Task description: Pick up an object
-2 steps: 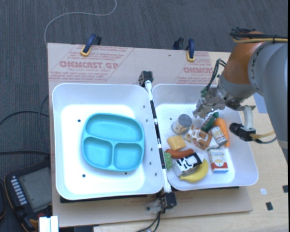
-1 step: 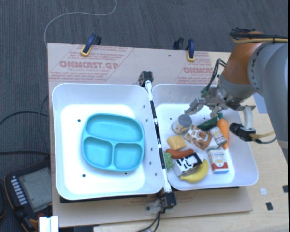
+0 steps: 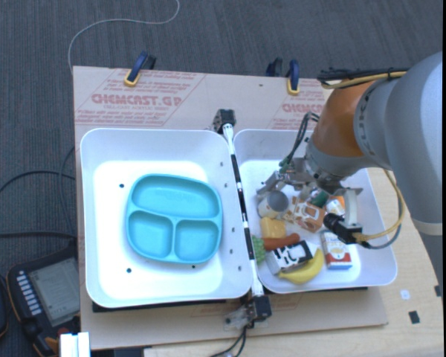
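Observation:
My gripper is down inside the right bin, at its left middle, over a pile of small objects. Just below it lies an orange block. Nearer the front are a black-and-white piece and a yellow banana. A small white and red box lies at the front right, and a brown printed packet sits right beside the gripper. The arm's orange band covers the back of the bin. Nothing can be seen held in the gripper.
The left bin holds a blue three-compartment tray. A clamped divider rail runs between the bins. Both bins rest on a board held by blue and yellow clamps. Cables lie on the carpet at left.

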`<state>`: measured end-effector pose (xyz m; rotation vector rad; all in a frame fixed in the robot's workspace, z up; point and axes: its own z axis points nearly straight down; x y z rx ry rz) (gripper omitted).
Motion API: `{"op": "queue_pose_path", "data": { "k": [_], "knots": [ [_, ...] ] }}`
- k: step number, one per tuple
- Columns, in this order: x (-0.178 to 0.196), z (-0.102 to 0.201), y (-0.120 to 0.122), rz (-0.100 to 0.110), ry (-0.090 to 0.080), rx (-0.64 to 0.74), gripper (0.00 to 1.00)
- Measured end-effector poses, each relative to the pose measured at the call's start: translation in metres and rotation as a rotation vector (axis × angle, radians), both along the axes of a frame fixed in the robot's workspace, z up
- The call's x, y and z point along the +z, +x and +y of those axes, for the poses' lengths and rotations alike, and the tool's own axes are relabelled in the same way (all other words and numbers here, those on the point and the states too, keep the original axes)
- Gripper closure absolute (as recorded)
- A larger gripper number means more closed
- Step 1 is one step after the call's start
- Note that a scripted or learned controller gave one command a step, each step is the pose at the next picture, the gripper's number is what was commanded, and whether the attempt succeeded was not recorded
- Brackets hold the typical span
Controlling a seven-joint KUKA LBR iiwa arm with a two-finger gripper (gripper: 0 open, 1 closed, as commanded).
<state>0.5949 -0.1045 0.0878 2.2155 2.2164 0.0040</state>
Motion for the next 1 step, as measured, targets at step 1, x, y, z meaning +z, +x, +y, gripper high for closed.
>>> {"op": "queue_pose_path", "data": {
  "k": [1],
  "knots": [
    [0.0096,-0.0001,0.0009,-0.001,0.000,0.000,1.00]
  ]
}}
